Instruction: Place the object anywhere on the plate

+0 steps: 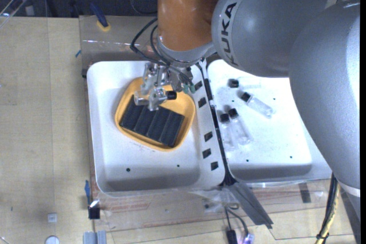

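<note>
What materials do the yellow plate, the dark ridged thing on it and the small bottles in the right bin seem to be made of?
The yellow plate looks like smooth plastic: even colour, soft sheen. The dark ridged object on it looks matte, perhaps rubber or plastic; its grooves reflect little light. The small bottles look like clear plastic or glass with black caps; the bin shows through them.

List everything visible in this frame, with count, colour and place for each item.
Plate: one, yellow, in the left bin.
Ridged object: one, black, lying on the plate.
Vials: about three or four, clear with black caps, in the right bin.
Bins: two, white, side by side on the bench.
Bench: one, light wood.
Arm: one, grey with orange band, from the right.
Gripper: one, metallic, over the plate's upper part.
</note>
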`<move>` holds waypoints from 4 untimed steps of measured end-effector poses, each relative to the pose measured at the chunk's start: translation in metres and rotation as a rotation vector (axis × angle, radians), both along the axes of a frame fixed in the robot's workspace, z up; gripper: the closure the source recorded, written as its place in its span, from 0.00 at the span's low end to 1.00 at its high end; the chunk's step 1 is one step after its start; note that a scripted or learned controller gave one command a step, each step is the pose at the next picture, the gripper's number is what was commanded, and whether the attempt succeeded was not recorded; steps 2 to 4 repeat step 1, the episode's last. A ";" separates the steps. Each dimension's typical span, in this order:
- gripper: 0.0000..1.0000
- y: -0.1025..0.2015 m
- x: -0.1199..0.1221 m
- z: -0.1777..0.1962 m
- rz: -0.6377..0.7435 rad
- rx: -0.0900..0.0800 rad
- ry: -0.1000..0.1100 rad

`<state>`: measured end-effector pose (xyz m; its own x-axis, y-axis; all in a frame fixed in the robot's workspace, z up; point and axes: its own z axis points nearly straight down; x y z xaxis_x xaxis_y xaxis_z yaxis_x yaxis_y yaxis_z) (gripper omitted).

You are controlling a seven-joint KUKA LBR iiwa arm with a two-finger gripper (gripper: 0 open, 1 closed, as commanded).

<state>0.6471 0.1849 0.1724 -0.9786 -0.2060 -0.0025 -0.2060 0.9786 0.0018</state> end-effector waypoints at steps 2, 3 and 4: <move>1.00 0.041 0.002 0.008 0.092 0.002 -0.005; 1.00 0.041 0.002 0.008 0.092 0.002 -0.005; 1.00 0.041 0.002 0.008 0.092 0.002 -0.005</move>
